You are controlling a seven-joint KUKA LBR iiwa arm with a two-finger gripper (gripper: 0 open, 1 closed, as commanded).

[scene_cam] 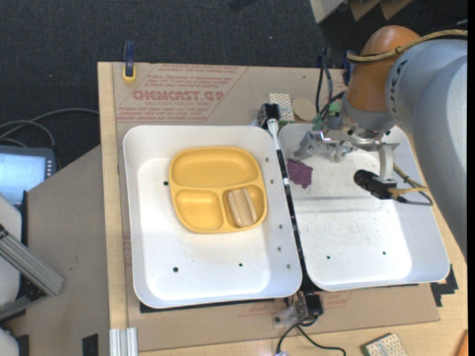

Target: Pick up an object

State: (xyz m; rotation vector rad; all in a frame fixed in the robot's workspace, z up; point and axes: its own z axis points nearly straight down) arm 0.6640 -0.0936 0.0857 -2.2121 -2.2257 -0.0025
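Dark carpet floor surrounds a paper-covered wooden bench.

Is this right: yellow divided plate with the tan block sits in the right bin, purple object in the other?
Not quite. The camera view shows the yellow divided plate, tan block in its lower-right compartment, in the left bin. The purple object lies in the right bin.

Yellow divided tray in white left bin; purple object; orange band on grey arm

Grey arm, orange wrist band
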